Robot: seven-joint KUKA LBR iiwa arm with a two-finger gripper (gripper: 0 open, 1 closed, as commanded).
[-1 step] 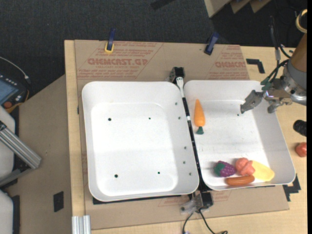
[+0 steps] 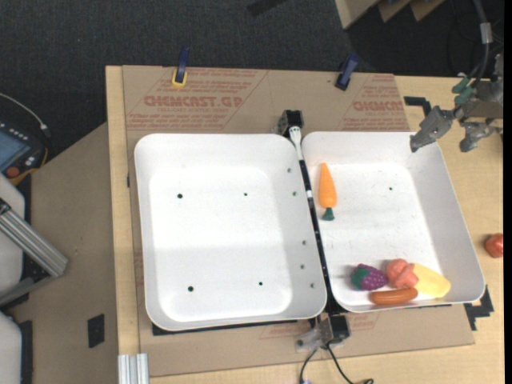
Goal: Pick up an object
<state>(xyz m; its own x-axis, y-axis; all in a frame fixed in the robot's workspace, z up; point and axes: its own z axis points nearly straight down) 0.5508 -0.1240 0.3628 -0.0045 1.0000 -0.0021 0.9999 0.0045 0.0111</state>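
Note:
In the right bin an orange toy carrot lies near the left wall, its green end pointing to the front. A cluster sits in the front corner: purple grapes, a pink-orange piece, a yellow piece and a red sausage. My gripper hangs over the bin's far right corner, well away from all of them. It is open, its two grey fingers spread wide with nothing between them.
The left bin lies beside the right one, with a black hinge strip between them. A small orange object rests on the bench outside the right bin. Clamps hold the cardboard sheet at the back.

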